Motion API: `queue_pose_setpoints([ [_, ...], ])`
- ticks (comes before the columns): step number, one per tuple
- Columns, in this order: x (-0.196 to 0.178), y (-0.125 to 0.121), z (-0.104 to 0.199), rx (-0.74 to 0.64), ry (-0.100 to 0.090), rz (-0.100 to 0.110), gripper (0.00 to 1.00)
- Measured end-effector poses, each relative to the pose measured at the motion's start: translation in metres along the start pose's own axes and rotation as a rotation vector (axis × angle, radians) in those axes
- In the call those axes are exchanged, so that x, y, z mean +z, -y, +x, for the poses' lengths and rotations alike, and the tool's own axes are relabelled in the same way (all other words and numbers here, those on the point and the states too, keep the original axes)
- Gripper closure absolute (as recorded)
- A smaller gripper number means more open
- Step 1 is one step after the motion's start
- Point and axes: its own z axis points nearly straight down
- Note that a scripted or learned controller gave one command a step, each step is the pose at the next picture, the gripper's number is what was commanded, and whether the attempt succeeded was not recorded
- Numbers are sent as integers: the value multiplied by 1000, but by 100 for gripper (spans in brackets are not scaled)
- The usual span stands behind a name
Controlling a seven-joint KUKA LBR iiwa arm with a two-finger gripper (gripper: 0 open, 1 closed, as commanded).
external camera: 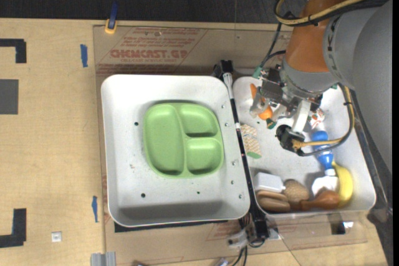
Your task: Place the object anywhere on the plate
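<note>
The green plate (182, 139) lies in the left bin (118, 134); the pincer (274, 110) hangs low in the right bin (361, 184), whose near edge holds a banana (343, 183) and other objects; its grip cannot be told

Two shallow white bins are set side by side on a tan bench (50, 152). The left bin (118, 190) is separated from the right bin (365, 187) by a black divider (240, 152). Red printed lettering (149, 50) is seen on the bench beyond the left bin's far edge. Blue tape strips (83, 55) are stuck near that bin's far left corner, and another (95, 207) by its near left corner. An orange-and-blue clamp (112, 18) sits at the bench's far edge. Black markings (17, 50) are laid along the bench's left edge.
</note>
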Motion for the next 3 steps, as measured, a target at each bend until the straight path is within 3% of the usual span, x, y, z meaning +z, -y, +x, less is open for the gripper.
queue_pose_setpoints([
  [1,-9,37,48,68,-3,4,100],
  [2,-46,99,98,-44,-2,1,100],
  [3,-45,98,97,-42,0,2,0],
])
